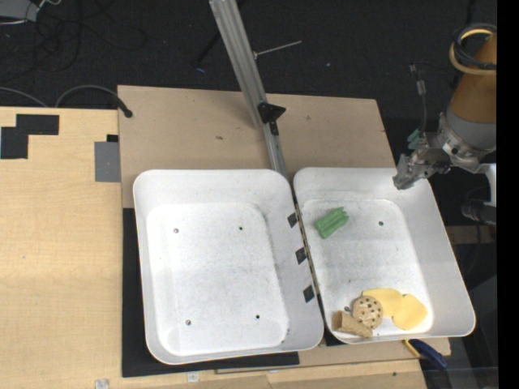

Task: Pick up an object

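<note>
Pincer (408,171) hangs over the top right rim of the right bin (442,241), nothing seen between its tips; can't tell if it's spread or pressed together. Green block (331,222) lies in that bin's upper left, well apart from the pincer. Cookie (366,309), yellow pieces (401,308) and tan piece (348,323) cluster at its bottom; left bin (154,258) alongside.

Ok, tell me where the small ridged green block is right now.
The small ridged green block lies in the right white bin, in its upper-left part near the divider between the bins, well apart from the yellow and brown pieces at the bin's lower edge.
</note>
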### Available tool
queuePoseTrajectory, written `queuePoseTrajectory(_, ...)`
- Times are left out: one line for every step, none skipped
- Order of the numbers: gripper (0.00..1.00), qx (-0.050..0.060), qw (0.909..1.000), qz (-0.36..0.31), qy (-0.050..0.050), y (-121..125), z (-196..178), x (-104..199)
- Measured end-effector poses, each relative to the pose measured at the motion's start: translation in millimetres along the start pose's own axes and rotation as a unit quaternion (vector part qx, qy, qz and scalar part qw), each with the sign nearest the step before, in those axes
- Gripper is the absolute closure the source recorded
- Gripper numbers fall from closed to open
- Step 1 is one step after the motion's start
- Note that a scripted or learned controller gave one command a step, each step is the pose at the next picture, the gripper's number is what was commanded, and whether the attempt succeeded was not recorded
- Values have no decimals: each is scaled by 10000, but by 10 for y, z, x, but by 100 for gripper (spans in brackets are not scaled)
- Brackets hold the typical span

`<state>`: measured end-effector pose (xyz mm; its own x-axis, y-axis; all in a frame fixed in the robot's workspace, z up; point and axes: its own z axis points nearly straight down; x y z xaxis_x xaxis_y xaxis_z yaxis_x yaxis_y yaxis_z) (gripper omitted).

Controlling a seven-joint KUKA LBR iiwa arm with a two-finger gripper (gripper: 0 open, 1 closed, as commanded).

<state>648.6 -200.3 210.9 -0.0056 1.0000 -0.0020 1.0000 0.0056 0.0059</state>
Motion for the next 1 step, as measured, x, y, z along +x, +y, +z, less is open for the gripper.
queuePoseTrajectory(100, 21, 10000, 0, 8, 5, -215, -9)
